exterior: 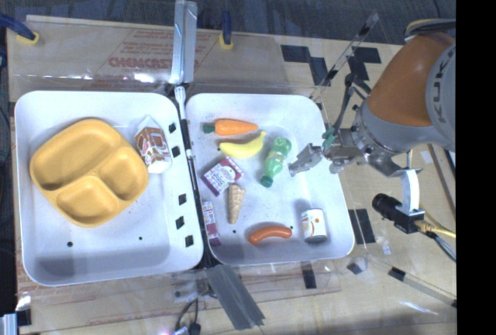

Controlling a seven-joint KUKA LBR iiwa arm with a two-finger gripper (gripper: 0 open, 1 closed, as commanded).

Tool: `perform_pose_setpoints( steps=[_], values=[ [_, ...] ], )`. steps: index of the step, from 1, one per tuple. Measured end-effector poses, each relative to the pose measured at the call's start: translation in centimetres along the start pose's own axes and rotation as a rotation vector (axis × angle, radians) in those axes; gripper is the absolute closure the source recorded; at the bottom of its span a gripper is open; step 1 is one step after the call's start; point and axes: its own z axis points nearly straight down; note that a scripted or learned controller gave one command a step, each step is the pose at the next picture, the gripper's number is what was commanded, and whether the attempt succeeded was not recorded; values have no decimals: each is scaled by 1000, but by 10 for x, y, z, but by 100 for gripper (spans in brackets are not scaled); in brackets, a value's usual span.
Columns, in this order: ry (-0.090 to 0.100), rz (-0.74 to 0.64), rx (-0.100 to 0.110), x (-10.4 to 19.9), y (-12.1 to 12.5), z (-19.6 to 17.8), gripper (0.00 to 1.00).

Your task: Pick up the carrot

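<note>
The bench (256, 54) carries two white bins side by side. Taking the carrot (235, 126) as the landmark: it lies on its side near the far edge of the right bin (256, 244), green stem end pointing toward the left bin (46, 264), with nothing resting on it.

The arm (411, 93), grey with an orange band, sits well to the right of the carrot, outside the bin's right wall. Far to the left of the carrot, in the left bin, lies a yellow divided plate (89, 169), and beside that plate, closer to the carrot, a small brown and white carton (153, 146).

The gripper (304, 160) hangs to the right of the carrot and nearer the camera, just past the green bottle (274, 160); I cannot tell how its jaws stand, and nothing shows in it.

A yellow banana (242, 146) lies just below the carrot, almost touching it. The green bottle lies below and to the right. Further below come a purple packet (221, 174), an ice-cream cone (235, 203), a sausage (269, 233) and a small red and white can (312, 225).
</note>
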Motion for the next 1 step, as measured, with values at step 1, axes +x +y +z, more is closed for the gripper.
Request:
perform_pose_setpoints(
  steps=[1],
  values=[
    [-2, 75, -4, 20, 145, -58, 0]
  ],
)
